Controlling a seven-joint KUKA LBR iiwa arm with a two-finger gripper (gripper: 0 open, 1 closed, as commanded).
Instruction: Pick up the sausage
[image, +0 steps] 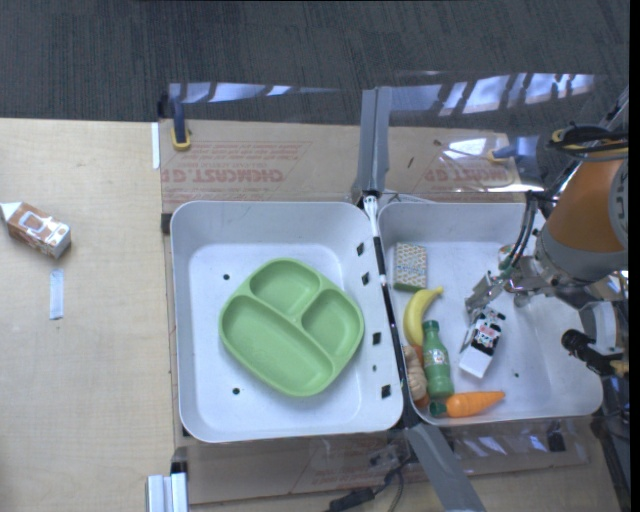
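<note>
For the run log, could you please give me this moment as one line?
gripper: right bin, above milk carton | sausage: unheld, left of green bottle | plate: left bin

The bench (90, 400) is pale wood on the left, with brown printed cardboard (260, 165) laid under the two white bins. The left bin (190, 330) and the right bin (560, 395) sit side by side on it, touching along a grey divider (372, 150). Well apart from them — far left on the bare wood — lies a small carton (38, 230), with a thin pale strip (56, 294) just below it.
</note>
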